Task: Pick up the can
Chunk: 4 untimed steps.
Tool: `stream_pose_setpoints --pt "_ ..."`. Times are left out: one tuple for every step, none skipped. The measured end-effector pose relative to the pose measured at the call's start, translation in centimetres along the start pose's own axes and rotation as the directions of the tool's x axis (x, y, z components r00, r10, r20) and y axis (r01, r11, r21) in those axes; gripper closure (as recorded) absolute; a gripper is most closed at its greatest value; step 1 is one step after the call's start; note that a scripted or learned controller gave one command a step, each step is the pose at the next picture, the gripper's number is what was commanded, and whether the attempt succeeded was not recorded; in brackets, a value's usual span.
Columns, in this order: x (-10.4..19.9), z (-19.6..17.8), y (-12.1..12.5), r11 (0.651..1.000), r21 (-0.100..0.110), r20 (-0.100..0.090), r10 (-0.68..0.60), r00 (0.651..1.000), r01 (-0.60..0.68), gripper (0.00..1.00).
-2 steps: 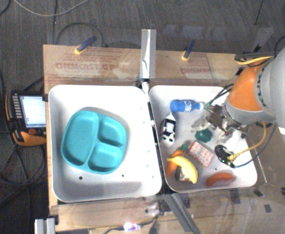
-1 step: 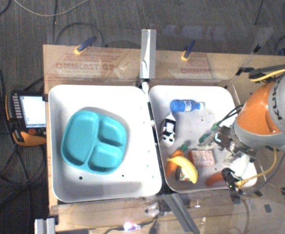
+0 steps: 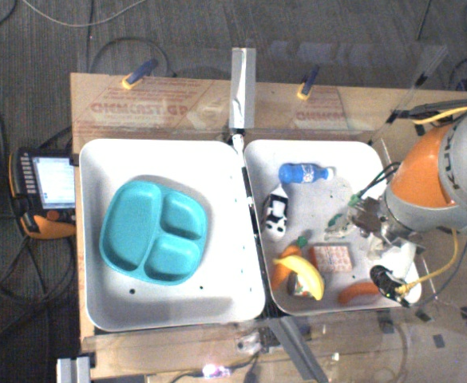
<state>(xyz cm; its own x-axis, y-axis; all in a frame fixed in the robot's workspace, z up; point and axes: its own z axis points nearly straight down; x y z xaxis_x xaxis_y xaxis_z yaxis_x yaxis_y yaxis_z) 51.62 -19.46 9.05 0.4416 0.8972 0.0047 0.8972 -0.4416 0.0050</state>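
"White shallow right bin (image 3: 257, 214): list contents; report the can." (Inspector)

"Blue plastic bottle (image 3: 305, 172) lying on its side near the far wall; black-and-white small figure (image 3: 276, 212) by the left wall; yellow curved banana (image 3: 306, 276) touching an orange rounded piece (image 3: 280, 271); pink square packet (image 3: 332, 257) just beside the banana; red-orange elongated piece (image 3: 357, 294) at the near wall; no item identifiable with certainty as the can."

"Left bin?" (Inspector)

"White shallow left bin (image 3: 93, 214): teal three-compartment plastic tray (image 3: 155, 230)."

"End effector status?" (Inspector)

"Two-finger gripper (image 3: 359, 215) over the right bin's right half, near the packet; grey arm with orange band (image 3: 425, 178) behind it; released or clenched: cannot tell; nothing visibly grasped."
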Motion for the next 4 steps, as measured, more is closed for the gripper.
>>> stream_pose_setpoints --pt "0.2 -0.1 -1.6 1.000 -0.014 0.004 0.011 1.000 -0.011 0.00" --pt "0.8 0.0 2.8 0.992 0.005 -0.010 -0.123 0.992 0.123 0.00" --pt "-0.4 -0.9 1.7 0.992 0.010 -0.005 -0.124 0.992 0.124 0.00" --pt "-0.1 -0.3 2.0 0.992 0.004 -0.011 -0.126 0.992 0.126 0.00"
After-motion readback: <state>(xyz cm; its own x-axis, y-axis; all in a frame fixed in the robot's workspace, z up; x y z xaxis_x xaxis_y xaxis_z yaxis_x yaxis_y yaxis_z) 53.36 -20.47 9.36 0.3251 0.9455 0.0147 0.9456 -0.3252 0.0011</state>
